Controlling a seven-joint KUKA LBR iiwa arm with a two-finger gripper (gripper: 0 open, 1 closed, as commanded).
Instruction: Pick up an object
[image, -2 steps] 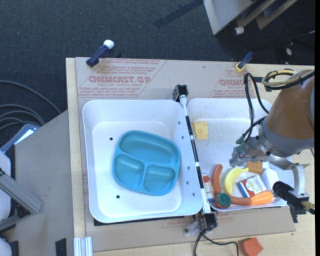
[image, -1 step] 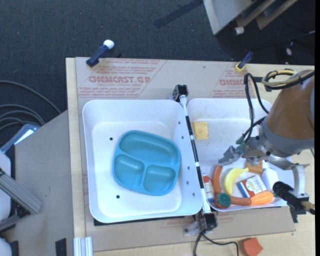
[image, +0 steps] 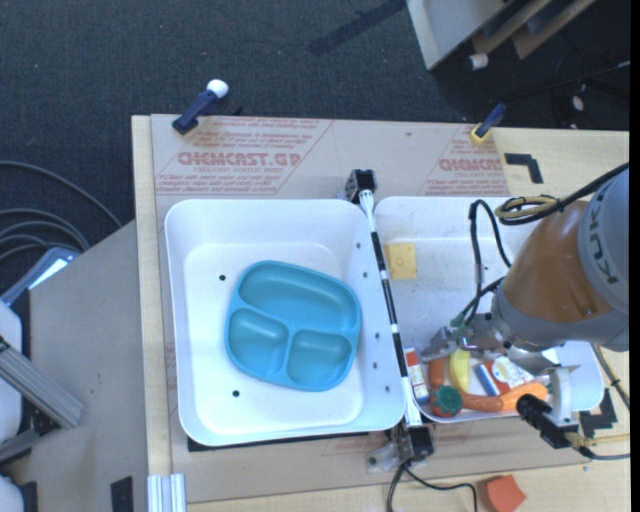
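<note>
The gripper (image: 468, 352) is reaching down into the near end of the right bin (image: 440, 225), but I cannot tell how it is set, because the arm (image: 560, 270) is covering it from above. Right under it, a pile of small toys is lying in the bin's near corner. A yellow piece (image: 459, 370) is sitting in the middle. A green and red piece (image: 446, 400) is just beside it. An orange carrot-like piece (image: 495, 402) is lying along the near wall. A yellow square (image: 401, 261) is lying apart, farther up the same bin. A blue divided plate (image: 293, 325) is resting in the left bin (image: 200, 235).
</note>
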